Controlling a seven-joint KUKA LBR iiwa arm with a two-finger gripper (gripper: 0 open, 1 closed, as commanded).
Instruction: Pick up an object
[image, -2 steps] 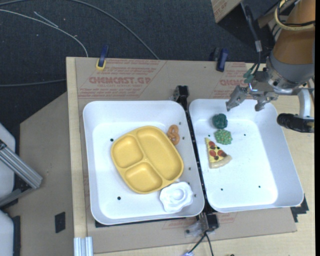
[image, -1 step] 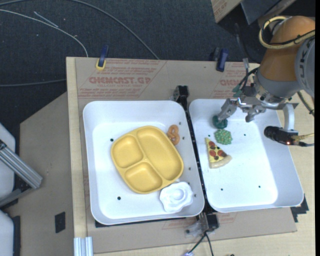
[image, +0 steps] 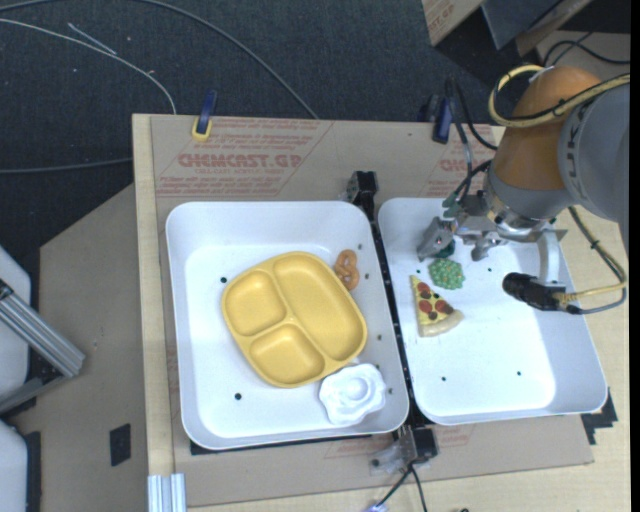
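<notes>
Grey arm with orange band (image: 545, 110) reaches in from right, over far part of right white bin (image: 520, 390). Gripper (image: 455, 240) low above green bumpy broccoli-like toy (image: 446, 272); fingers appear spread, nothing between them. Pizza slice toy (image: 434, 307) just near of green toy. Left white bin (image: 195, 330): yellow three-compartment plastic tray (image: 292, 318), small brown pretzel toy (image: 347, 267) at tray's far right, white fried-egg toy (image: 352, 392) at near right.
</notes>
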